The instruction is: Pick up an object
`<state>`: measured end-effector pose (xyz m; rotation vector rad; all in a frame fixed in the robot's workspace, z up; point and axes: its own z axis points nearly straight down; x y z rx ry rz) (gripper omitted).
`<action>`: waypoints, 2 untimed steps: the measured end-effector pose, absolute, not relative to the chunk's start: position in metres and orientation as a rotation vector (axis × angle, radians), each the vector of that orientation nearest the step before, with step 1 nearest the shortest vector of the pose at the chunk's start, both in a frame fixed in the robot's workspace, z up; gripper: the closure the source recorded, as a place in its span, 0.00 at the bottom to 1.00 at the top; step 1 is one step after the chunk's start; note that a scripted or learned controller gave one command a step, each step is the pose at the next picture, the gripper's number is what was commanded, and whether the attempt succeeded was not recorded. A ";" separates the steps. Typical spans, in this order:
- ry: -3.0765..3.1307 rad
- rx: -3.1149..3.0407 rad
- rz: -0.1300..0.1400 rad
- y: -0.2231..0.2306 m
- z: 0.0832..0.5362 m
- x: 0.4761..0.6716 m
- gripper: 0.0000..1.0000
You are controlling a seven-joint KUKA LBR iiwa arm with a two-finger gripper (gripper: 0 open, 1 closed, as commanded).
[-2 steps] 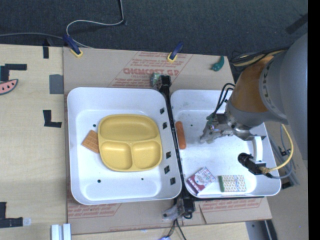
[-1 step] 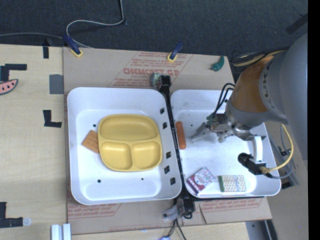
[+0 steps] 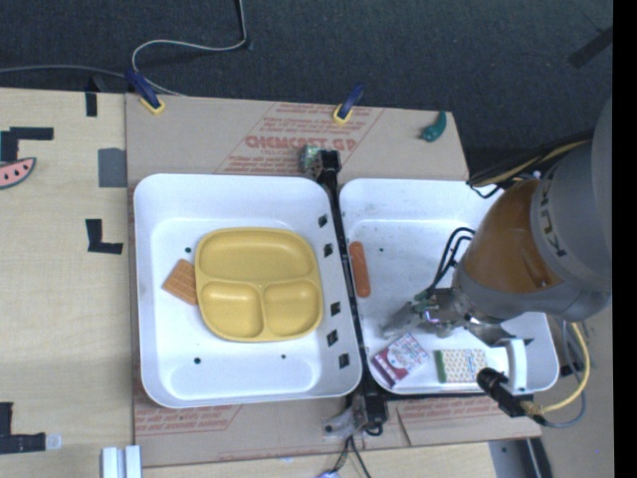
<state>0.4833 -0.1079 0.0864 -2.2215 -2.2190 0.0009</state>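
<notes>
Yellow plastic catches the eye first: a sectioned tray point(image 3: 261, 282) with three compartments sits in the middle of the left bin point(image 3: 159, 361), and poking out from under its left edge is a tan, cracker-like square point(image 3: 180, 283), partly hidden by the tray. Moving across the black divider where the two bins meet, we're into the right bin point(image 3: 398, 199), and right against its left wall lies a slim orange piece, carrot-like point(image 3: 359, 269), lying lengthwise along the wall. Further toward the near edge of that bin there's a small packet with red-and-white print point(image 3: 399, 357), tilted, and just beside it to the right a flat card or packet with green print point(image 3: 458, 365), the two close together but whether they touch is hard to say. Now the arm point(image 3: 557, 237), grey with its orange band, comes in from the right and bulks over the right half of this bin; its gripper point(image 3: 426, 309) hangs low just above the red-and-white packet, metal parts pointing left, and nothing is visibly between them; at this angle, open or closed, I cannot tell
</notes>
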 end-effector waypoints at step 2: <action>-2.228 -2.223 0.000 -0.102 0.096 0.595 1.00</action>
